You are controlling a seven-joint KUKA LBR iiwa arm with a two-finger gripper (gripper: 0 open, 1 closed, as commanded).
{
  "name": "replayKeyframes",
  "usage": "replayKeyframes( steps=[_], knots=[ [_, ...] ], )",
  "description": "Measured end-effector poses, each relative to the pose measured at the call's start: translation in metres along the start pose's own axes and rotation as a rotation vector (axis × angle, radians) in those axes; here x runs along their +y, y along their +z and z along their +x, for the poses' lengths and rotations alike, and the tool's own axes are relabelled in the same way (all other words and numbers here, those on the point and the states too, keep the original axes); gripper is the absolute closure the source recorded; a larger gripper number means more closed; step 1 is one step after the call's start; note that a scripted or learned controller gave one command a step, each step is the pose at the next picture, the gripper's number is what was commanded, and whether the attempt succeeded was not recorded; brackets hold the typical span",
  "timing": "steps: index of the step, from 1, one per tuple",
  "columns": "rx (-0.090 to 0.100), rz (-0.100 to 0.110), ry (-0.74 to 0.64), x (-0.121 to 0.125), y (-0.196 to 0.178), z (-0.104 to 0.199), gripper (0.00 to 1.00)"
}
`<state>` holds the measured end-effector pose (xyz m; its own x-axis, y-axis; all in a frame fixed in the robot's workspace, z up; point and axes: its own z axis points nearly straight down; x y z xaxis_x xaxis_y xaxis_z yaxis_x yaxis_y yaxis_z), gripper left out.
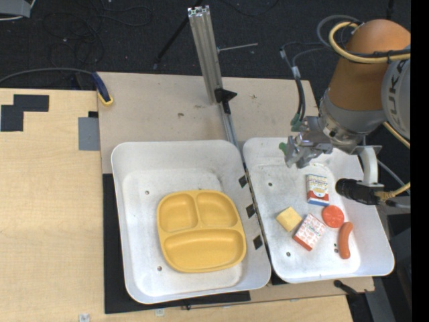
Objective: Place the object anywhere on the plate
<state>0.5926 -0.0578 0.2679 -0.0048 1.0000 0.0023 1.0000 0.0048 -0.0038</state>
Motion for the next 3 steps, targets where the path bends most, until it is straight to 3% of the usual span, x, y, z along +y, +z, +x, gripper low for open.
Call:
replayKeyframes(
  steps=[2, 3],
  knots=[
    [0.000, 0.002, 0.000, -0.038, 0.019, 0.105, 1.00],
    [-0.001, 0.001, -0.002, -0.043, 0.022, 0.163, 1.00]
  ],
)
